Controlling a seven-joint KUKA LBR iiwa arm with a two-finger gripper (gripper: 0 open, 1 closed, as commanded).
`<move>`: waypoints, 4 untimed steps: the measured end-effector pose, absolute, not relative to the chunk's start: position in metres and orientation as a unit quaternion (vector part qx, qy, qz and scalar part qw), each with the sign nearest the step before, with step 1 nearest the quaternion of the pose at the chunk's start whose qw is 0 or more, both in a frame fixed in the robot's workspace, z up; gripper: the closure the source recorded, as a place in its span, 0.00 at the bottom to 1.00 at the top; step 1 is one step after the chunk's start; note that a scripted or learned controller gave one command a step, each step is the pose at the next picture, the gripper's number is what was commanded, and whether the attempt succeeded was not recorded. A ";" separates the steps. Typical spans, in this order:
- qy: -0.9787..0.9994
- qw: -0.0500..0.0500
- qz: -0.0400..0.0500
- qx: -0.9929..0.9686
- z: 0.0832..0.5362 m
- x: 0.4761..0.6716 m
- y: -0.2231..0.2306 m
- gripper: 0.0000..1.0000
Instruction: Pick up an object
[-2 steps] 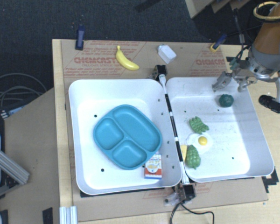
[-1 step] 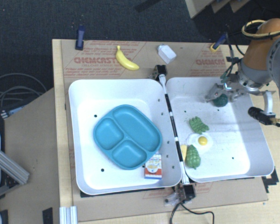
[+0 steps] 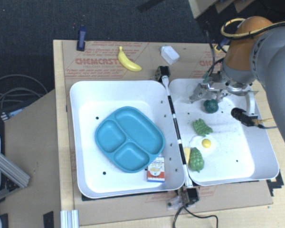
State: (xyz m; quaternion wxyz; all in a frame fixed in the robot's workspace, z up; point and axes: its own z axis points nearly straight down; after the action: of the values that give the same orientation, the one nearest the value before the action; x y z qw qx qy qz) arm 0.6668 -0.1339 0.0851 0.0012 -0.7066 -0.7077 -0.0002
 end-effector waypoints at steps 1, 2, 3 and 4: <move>-0.708 0.000 0.000 -0.706 0.096 0.667 -0.135 1.00; -0.708 0.000 0.000 -0.706 0.095 0.667 -0.135 0.00; -0.707 0.001 0.000 -0.707 0.084 0.640 -0.110 0.00; -0.707 0.000 0.000 -0.707 0.095 0.641 -0.110 1.00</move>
State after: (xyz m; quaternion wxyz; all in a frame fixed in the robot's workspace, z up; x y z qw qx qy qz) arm 0.6405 -0.1104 0.0950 -0.0002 -0.7071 -0.7072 -0.0002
